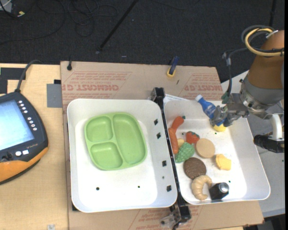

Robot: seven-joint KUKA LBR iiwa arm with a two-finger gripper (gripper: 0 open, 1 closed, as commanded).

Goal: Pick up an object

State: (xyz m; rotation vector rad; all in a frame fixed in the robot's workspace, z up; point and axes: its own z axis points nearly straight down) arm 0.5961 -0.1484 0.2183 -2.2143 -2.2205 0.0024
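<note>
The gripper hangs at three o'clock over the right bin, touching a yellow toy; its closure cannot be told.

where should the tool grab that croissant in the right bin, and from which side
Judging from the view, take the croissant across its thick middle, coming straight down from above. It lies flat and curved near the bin's front edge, and its tips taper, so the centre offers the fullest grip. The dark round cookie behind it and the black object on its right crowd a sideways approach.
</note>
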